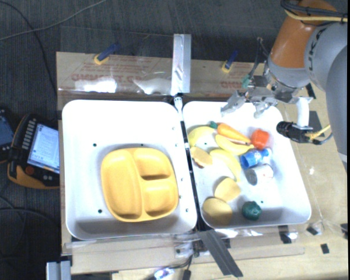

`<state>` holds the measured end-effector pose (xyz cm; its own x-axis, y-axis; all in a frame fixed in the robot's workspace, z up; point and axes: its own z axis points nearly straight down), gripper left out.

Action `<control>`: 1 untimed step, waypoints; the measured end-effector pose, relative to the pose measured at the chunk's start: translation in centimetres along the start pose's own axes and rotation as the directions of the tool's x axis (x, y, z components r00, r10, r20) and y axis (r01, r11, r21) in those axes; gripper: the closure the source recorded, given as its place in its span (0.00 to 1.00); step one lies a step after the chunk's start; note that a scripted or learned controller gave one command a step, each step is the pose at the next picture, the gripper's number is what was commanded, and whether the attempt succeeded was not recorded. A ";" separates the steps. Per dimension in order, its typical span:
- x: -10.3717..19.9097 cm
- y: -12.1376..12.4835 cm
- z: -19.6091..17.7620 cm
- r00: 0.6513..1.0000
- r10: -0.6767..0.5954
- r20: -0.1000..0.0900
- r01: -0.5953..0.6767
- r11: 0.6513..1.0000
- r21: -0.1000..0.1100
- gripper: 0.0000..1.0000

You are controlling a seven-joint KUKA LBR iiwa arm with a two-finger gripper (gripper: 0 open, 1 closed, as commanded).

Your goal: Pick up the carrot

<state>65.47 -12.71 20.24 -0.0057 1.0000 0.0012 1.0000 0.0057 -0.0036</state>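
Two bins on the tabletop: the carrot (233,133) lies in the right bin's (300,200) far part, among bananas (213,144). Tool (249,105) hovers over that bin's far edge, fingers spread, holding nothing, just beyond the carrot.

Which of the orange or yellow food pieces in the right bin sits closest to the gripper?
The carrot: the long orange piece with a green stem end, at the top of the pile, just below the gripper. The yellow pieces lie lower and further left.
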 end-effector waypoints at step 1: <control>-0.7 0.2 10.9 1.000 -0.027 0.003 0.027 1.000 -0.001 0.00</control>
<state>65.67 -13.43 9.31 -0.0331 0.9995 -0.0016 0.9994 0.0331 -0.0026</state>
